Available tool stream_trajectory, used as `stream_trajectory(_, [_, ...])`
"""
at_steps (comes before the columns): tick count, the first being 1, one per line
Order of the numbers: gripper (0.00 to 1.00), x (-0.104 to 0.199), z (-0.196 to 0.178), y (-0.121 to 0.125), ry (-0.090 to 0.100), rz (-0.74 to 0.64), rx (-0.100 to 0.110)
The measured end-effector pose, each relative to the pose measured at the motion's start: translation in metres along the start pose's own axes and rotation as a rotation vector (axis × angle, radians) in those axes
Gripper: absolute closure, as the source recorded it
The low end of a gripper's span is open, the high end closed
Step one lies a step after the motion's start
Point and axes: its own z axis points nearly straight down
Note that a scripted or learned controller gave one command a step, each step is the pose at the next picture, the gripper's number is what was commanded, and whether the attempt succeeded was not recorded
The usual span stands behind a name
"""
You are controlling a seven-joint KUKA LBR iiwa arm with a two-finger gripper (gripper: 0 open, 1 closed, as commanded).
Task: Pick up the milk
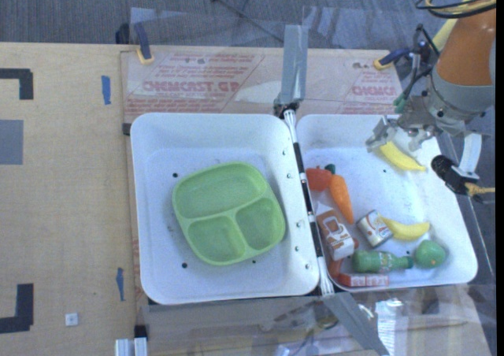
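Arm: I see the grey arm with its orange band (470,43) coming in at the upper right, over the right bin's far corner.
Gripper (398,135): it hangs low over the far part of the right bin, right at a yellow banana; I cannot tell whether the jaws are parted or closed, and I see nothing clearly between them.
Milk carton (335,234): small brown-and-white carton, lying near the right bin's left wall, below the carrot; its print is too blurred for me to read. It sits well apart from the gripper.
Right bin (465,264): white, shallow, crowded along its near half.
Banana, far (402,157): just under the gripper.
Carrot (341,195): orange, slanted, just beside a red-orange piece (319,179).
Can (372,229): small, lying beside the carton; label unreadable.
Banana, near (407,228): just right of the can.
Green bottle (379,261): on its side near the front rim, red label.
Green fruit (430,253): round, front right corner.
Left bin (150,150): white, holds a green divided plate (228,212); open floor all round the plate.
Cardboard (201,83): behind the bins, red print, partly reading "CHEMCAST".
Counter (59,213): tan, with blue tape strips and black marks.
Open room: the right bin's middle and right side are bare between gripper and carton.
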Motion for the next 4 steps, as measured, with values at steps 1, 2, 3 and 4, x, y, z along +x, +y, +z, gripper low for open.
stream_trajectory(1, [0.0, 0.022, 0.083, -0.017, 0.0, -0.045, -0.001])
stream_trajectory(2, [0.0, 0.045, 0.107, -0.105, -0.003, -0.133, -0.011])
stream_trajectory(3, [0.0, 0.121, 0.012, -0.09, 0.0, 0.302, 0.0])
stream_trajectory(4, [1.0, 0.121, 0.003, -0.089, -0.002, 0.299, 0.0])
